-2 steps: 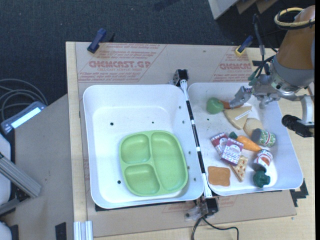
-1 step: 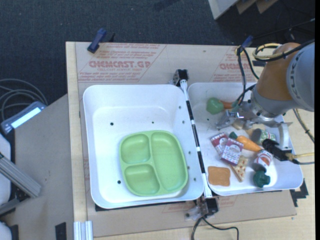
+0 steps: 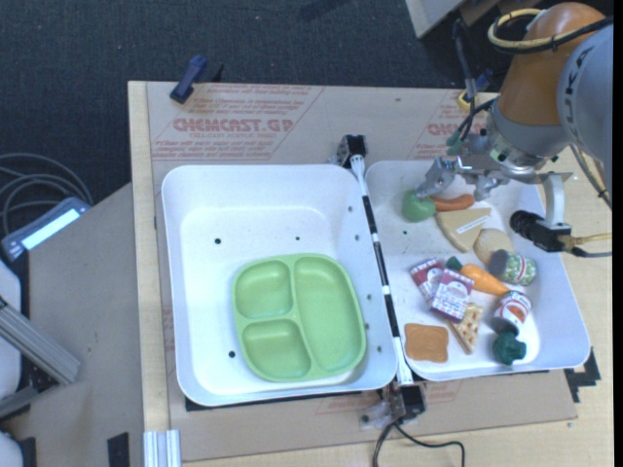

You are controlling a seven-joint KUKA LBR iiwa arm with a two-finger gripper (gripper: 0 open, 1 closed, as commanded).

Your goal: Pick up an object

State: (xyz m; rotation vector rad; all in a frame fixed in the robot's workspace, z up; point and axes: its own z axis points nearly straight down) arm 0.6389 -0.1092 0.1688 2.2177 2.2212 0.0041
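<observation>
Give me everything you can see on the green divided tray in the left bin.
The green divided tray is a pale lime, rounded rectangle that looks like moulded plastic, with three compartments: two smaller ones on the view's left and one long one on the right. It lies flat, turned slightly askew, on the floor of the left bin, toward its near right corner. Nothing lies in it. The gripper is over the right bin.

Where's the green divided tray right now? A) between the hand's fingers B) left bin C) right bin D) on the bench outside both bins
B: the green divided tray lies flat on the floor of the left bin, while the toy food sits in the right bin below the hand.
</observation>
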